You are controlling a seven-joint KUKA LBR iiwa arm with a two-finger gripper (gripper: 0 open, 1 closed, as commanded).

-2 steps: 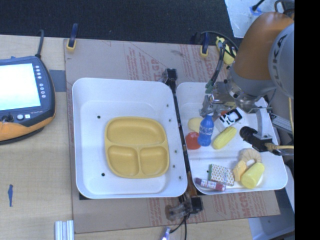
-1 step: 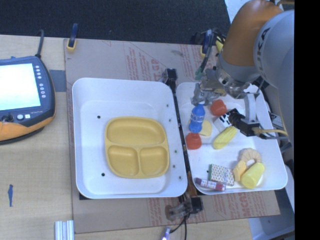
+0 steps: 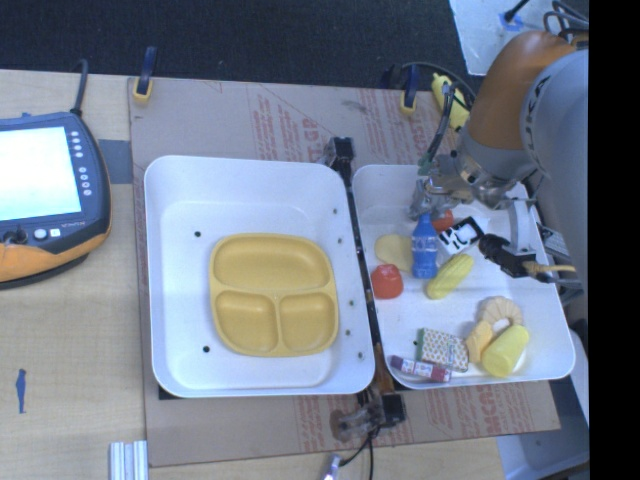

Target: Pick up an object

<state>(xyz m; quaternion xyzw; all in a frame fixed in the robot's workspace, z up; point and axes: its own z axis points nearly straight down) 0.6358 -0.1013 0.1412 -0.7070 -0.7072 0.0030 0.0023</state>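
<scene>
Arm (image 3: 520, 98) reaches in over the far end of the right white bin (image 3: 560, 363). Gripper (image 3: 428, 206) sits directly above a small blue plastic bottle (image 3: 425, 248), which stands near the bin's middle; contact possibly made, but cannot tell if the gripper is released or clenched. Just beside the bottle: red round toy (image 3: 387, 281), yellow corn-shaped piece (image 3: 450, 275). Near end: yellow lemon-like item (image 3: 505, 350), patterned small box (image 3: 442, 349). Left white bin (image 3: 170, 268) holds a yellow three-compartment plastic tray (image 3: 273, 295).
</scene>
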